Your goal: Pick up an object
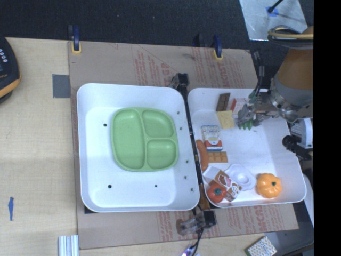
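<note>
A green divided plate [144,139] is seen lying in the left bin [90,191]. In the right bin [290,159], a small carton [211,135] with an unreadable label sits beside a hot dog [201,152]; a printed packet [226,185] and an orange toy pumpkin [268,185] are found along the near edge. The gripper [246,119] is held over the far right part, near a yellow card [225,120]; its state cannot be told.

The arm [294,76] is grey with a broad orange band above its wrist; a dark cable runs along it; the tool [246,119] is small, metallic grey with green-tipped fingers.
</note>
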Robot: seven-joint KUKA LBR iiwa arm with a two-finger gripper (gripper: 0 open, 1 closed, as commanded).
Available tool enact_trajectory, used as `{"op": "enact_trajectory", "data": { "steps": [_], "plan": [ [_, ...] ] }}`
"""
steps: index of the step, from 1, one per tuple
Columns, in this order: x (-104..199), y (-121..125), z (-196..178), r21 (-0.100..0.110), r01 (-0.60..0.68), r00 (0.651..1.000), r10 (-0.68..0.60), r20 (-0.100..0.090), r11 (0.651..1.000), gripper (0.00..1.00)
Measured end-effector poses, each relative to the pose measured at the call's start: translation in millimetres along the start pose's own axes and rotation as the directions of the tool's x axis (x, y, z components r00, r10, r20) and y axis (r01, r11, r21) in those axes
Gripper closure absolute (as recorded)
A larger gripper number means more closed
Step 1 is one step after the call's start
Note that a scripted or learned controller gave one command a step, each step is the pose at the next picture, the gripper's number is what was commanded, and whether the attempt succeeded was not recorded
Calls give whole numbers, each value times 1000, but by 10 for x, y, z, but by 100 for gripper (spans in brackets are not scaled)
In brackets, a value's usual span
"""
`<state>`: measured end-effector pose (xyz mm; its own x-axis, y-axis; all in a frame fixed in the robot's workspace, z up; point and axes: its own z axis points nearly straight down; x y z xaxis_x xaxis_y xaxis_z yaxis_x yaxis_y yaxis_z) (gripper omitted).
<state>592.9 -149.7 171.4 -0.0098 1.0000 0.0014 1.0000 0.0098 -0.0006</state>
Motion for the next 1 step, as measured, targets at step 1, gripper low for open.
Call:
{"op": "enact_trajectory", "data": {
  "steps": [1],
  "plan": [
    [560,211,-745,-7,0,1000,0,0,1000,100]
  ]
}}
